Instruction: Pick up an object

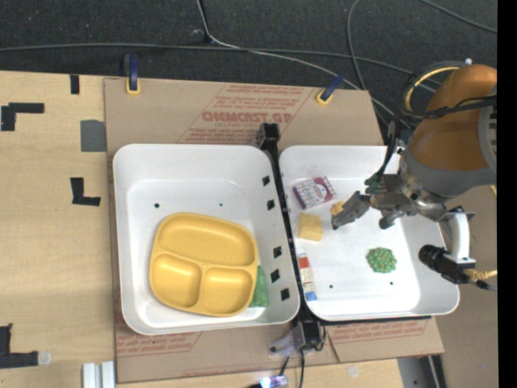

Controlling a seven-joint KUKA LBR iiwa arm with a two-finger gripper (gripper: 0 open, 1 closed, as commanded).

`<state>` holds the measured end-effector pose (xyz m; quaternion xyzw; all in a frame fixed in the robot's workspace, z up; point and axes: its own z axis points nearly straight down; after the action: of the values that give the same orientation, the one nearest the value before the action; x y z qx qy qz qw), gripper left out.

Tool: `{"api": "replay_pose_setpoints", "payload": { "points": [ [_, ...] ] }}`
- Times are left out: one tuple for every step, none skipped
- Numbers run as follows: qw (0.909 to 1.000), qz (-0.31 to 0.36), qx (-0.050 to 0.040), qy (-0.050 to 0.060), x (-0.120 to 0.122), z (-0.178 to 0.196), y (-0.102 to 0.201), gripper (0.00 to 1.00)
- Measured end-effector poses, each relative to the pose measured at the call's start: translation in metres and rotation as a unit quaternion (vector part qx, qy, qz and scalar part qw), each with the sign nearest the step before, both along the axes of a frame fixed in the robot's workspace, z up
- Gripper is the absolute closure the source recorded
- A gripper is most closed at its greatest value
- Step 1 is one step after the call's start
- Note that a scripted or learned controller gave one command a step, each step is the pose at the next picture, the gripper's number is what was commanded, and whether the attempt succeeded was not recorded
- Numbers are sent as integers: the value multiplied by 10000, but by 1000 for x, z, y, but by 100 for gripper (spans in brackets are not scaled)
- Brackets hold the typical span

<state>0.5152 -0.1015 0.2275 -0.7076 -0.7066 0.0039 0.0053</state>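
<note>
Two white bins were seen side by side on the tabletop (48, 241): the left bin (133, 168) held a yellow divided tray (202, 261) with a green item (260, 288) wedged against its right edge, and the right bin (404, 301) held several small candidates for picking. The end effector (359, 210) was placed over the middle of the right bin, reaching in from the right of the frame; whether it was spread or pressed together could not be told, and nothing was seen gripped in it. A pale yellow block (311, 227) lay just left of it, a purple-and-white packet (313, 191) lay toward the upper left of that bin, a green knobbly piece (381, 259) lay below and right of it, and a slim red-and-white item (306, 275) lay along the bin's left wall. For the step in hand, the yellow block was judged the nearest target; a descent centred squarely over it, clear of the dividing wall, would likely be needed, since a grasp begun too near the wall could be fouled. Red lettering was printed on the cardboard sheet (234, 111) behind the bins, but it appeared upside down and could not be read with confidence; the packet's print was too small to make out.
</note>
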Motion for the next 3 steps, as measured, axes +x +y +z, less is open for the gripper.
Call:
{"api": "replay_pose_setpoints", "payload": {
  "points": [
    [10000, 14, -7, -55, 2, 5, 0, 0],
    [10000, 5, -9, -35, -3, -39, -1, 0],
    [10000, 7, -7, -27, 2, -101, -3, 0]
  ]
}}
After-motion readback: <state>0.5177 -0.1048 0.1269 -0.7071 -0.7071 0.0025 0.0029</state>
